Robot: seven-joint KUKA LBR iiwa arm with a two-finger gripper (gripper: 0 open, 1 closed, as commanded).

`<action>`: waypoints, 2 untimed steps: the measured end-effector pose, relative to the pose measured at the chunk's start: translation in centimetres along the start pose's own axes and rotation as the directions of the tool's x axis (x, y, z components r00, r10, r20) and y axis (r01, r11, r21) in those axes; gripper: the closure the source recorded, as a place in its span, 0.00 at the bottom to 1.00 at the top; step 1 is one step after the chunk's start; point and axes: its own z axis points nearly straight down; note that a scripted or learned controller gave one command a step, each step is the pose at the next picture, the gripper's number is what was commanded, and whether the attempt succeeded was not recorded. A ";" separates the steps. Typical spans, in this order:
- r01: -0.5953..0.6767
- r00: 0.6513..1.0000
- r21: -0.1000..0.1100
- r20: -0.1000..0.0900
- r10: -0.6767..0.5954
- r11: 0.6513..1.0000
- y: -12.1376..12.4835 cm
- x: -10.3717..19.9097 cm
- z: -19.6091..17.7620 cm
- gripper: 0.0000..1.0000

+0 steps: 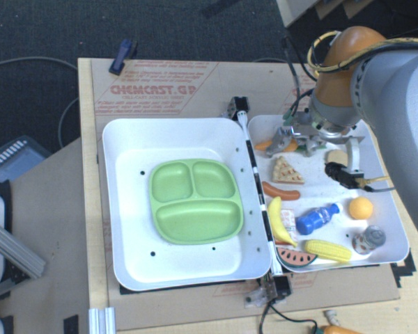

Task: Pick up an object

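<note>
While its grip state cannot be told, the end effector (290, 139) hovers just above the pizza slice (287, 171).

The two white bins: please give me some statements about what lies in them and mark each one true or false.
1. The green plate lies in the left bin. True.
2. The blue bottle stands upright on the green plate. False: it lies on its side in the right bin.
3. The banana lies near the wall between the bins. True.
4. The corn cob lies at the far end of the right bin. False: it lies at the near end, beside the watermelon slice.
5. The gripper is over the right bin. True.
</note>
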 end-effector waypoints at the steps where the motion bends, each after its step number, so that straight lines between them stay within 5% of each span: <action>1: -0.002 1.000 -0.001 0.003 0.002 1.000 0.0 0.2 0.0 0.00; 2: -0.002 1.000 -0.001 0.001 0.002 1.000 0.0 0.1 0.0 0.00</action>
